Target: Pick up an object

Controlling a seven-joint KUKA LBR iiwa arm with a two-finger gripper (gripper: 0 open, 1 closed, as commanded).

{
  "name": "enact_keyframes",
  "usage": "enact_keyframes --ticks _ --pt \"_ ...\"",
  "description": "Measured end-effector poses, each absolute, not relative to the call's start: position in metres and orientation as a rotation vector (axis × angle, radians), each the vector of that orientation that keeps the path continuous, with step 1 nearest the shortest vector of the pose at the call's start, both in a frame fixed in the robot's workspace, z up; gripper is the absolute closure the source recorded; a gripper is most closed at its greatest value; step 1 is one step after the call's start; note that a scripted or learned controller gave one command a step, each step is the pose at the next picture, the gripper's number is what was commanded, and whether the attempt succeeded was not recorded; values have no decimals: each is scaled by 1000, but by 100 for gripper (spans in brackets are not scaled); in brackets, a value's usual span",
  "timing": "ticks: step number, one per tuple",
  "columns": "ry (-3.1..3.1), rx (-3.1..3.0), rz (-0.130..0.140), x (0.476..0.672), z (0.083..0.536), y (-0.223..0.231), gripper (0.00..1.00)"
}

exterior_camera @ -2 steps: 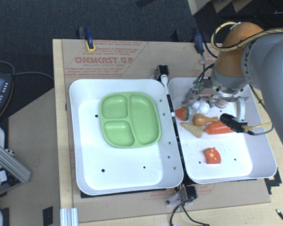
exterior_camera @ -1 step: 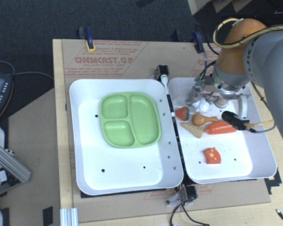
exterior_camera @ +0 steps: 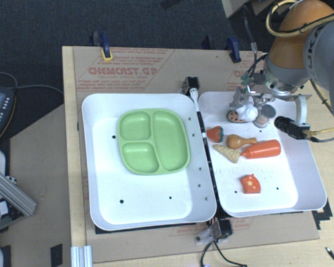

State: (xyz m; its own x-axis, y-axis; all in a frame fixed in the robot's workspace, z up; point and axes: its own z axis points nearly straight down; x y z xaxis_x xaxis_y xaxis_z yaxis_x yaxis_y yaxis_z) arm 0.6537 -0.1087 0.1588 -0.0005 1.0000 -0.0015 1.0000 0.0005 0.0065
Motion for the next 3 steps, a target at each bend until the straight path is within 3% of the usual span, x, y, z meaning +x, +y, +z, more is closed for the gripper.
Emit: enact_keyframes --ticks 1,2,3 --pt "2216 2217 6 650 206 -115 100" --pt "2219 2218 4 651 226 -115 100" --pt "2229 2218 1 646 232 -68 100"
